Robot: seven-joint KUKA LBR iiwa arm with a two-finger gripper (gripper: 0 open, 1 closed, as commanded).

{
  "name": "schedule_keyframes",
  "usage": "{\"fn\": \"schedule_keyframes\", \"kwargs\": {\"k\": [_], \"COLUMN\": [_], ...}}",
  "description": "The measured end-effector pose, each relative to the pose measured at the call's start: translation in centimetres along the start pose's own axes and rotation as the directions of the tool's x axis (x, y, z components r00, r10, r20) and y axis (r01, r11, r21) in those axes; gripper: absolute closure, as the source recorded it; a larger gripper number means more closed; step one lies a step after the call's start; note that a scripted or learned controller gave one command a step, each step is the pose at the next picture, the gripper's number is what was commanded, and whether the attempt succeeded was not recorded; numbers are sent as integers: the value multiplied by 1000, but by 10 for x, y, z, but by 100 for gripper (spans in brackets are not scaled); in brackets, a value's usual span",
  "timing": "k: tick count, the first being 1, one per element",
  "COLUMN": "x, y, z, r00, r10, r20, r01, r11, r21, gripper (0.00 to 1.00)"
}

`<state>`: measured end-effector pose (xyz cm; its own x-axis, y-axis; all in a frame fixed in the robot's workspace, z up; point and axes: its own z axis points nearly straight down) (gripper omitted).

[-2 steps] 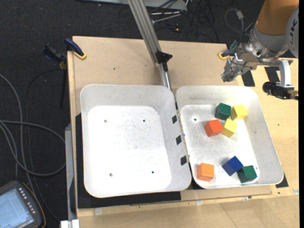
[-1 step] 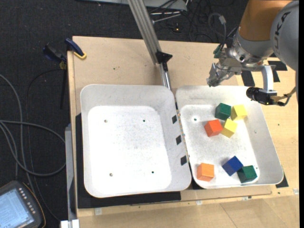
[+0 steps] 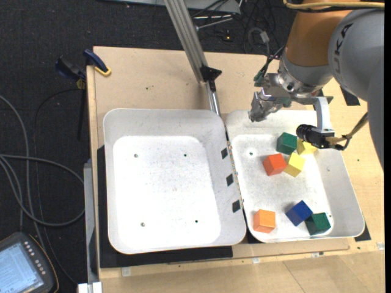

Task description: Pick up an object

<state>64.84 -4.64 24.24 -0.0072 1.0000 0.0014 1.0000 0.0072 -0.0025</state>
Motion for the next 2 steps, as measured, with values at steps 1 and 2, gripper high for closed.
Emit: {"fn": "schedule_keyframes", "kwargs": {"k": [1,2], "x": [43,89], "y": [-23,-40], "z": [8,0], "r00": [1000,1000], "r10": [0,-1], "r20": [0,-1], "r01": [0,1], "r11": [1000,1000], "r21": [1,-1], "gripper": [100,100]}}
